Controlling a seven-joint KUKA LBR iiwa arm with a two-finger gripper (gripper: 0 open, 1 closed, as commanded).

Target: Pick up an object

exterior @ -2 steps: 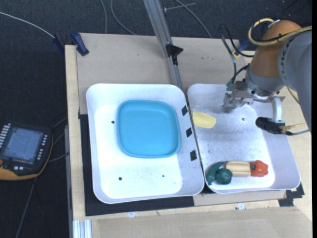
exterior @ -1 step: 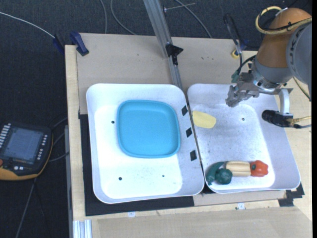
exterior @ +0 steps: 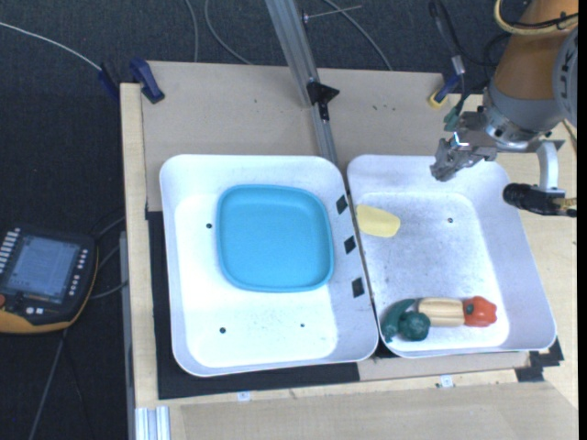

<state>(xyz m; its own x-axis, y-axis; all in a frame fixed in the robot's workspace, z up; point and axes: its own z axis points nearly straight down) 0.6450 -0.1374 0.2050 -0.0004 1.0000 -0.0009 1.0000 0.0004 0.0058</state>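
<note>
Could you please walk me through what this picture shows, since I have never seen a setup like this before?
You are looking down at a slant from a fixed camera above a wooden bench. The grey and orange machine at the right is a robot arm; its gripper hovers over the far edge of the right bin with nothing visibly between its fingers. Two shallow white bins sit side by side. The left bin holds a blue tray. The right bin holds a pale yellow piece near its left wall and, along the near edge, a dark green item, a tan one and a red one lying close together.
</note>
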